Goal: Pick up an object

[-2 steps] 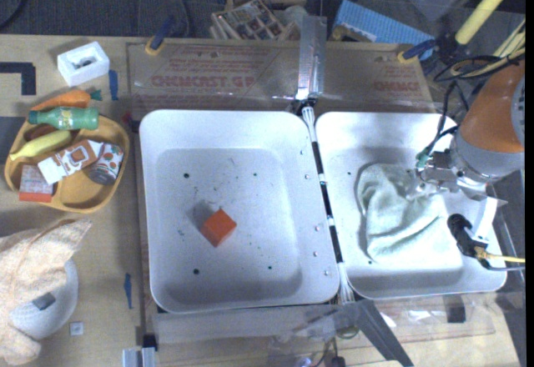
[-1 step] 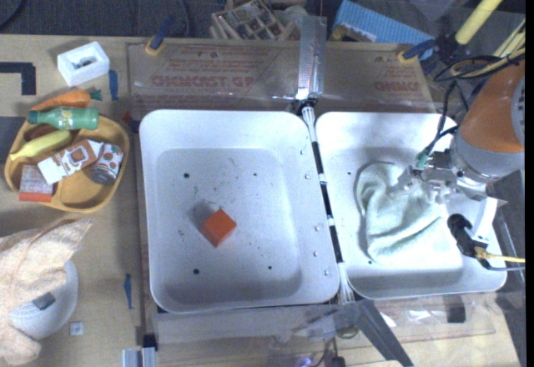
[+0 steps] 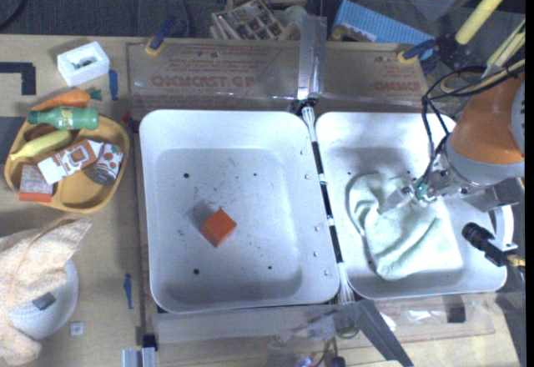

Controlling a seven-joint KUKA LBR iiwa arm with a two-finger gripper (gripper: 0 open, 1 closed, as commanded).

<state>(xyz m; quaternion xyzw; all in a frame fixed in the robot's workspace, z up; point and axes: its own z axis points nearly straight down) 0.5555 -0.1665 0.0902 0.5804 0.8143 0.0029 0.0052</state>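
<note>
while over the cloth (image 3: pixel 400 232), end effector (image 3: pixel 415 190) low

Orange block (image 3: pixel 219 227) in the white left bin (image 3: pixel 158 140) — pale mint-white cloth (image 3: pixel 400 236) in the white right bin (image 3: pixel 350 136); arm (image 3: pixel 488 144) grey, banded orange.

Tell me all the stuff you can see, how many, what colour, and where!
bins: 2, white, side by side on the bench
block: 1, orange, left bin
cloth: 1, pale green, crumpled in right bin
bowl: 1, yellow, left of the bins, holding toy food
bottle: 1, green, on the bowl's top edge
small box: 1, white, above the bowl
arm: 1, grey with orange band, over right bin
gripper: 1, at the cloth's upper edge
</note>
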